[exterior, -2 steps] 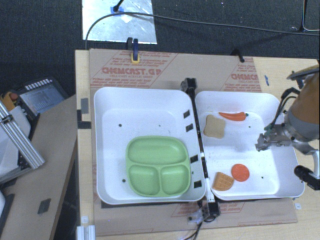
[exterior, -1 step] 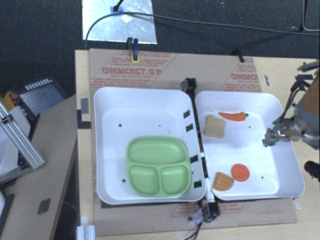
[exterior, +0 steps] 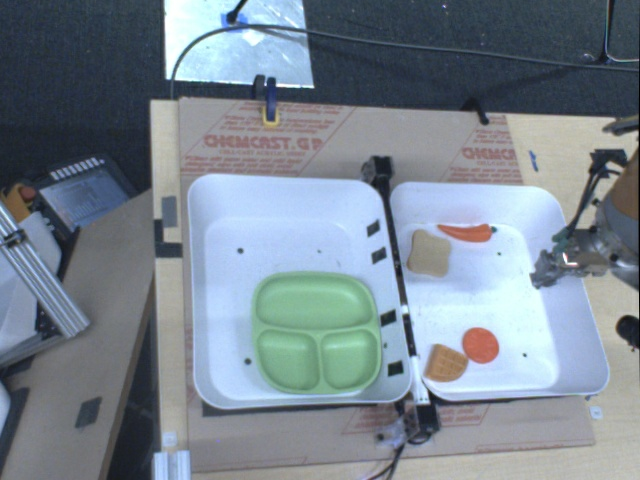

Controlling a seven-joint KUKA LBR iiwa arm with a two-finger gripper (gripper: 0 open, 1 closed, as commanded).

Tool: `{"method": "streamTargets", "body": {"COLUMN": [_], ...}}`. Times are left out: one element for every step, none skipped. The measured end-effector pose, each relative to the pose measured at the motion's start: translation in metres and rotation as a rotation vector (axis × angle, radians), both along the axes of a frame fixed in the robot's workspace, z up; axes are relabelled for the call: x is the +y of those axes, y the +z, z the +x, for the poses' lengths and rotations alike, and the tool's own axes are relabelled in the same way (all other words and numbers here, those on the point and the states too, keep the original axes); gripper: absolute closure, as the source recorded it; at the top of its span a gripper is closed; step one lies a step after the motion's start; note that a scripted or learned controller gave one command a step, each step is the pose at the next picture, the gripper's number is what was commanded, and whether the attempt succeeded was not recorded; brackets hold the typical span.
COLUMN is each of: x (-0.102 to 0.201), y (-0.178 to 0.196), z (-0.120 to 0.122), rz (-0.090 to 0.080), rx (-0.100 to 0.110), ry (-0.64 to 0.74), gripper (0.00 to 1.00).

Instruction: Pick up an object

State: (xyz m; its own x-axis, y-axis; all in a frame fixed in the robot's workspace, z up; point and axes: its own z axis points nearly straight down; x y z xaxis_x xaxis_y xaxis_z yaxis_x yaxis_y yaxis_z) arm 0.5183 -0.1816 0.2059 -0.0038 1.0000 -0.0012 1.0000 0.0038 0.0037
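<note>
Scanning from the left edge: a grey device with a ribbed top [exterior: 80, 196] and an aluminium extrusion bar [exterior: 35, 268] sit on the side table, far to the left of the gripper.

Left bin [exterior: 215, 208]: white, shallow. It holds a green divided plate [exterior: 317, 331] with three compartments, lying flat in the bin's near half. Plate is well apart from the gripper, on the other side of the divider between the bins.

Behind the left bin, on the cardboard sheet: a yellow clamp [exterior: 269, 103], and beyond it a shiny metal sheet [exterior: 238, 26] with a black cable running across it.

Right bin [exterior: 520, 298]: white, same type, touching the left bin along the centre line. Contents, each left of the gripper:
- tan bread-like slice [exterior: 430, 254], far-left part of the bin, well apart from the gripper.
- orange carrot-like piece [exterior: 466, 232] with a green tip, just behind the slice, up and left of the gripper.
- orange wedge [exterior: 446, 364], near-left corner, farthest of the four from the gripper.
- round orange-red disc [exterior: 481, 345], just beside the wedge, below and left of the gripper.

Gripper [exterior: 548, 272]: at the right rim of the right bin, over bare bin floor. Nothing seen between the fingers. Finger opening: cannot tell, too blurred and small.
</note>
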Motion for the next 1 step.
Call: {"method": "streamTargets", "body": {"x": [0.053], "y": [-0.0071], "z": [0.013], "rz": [0.002], "rx": [0.001], "ry": [0.005], "gripper": [1.0]}}
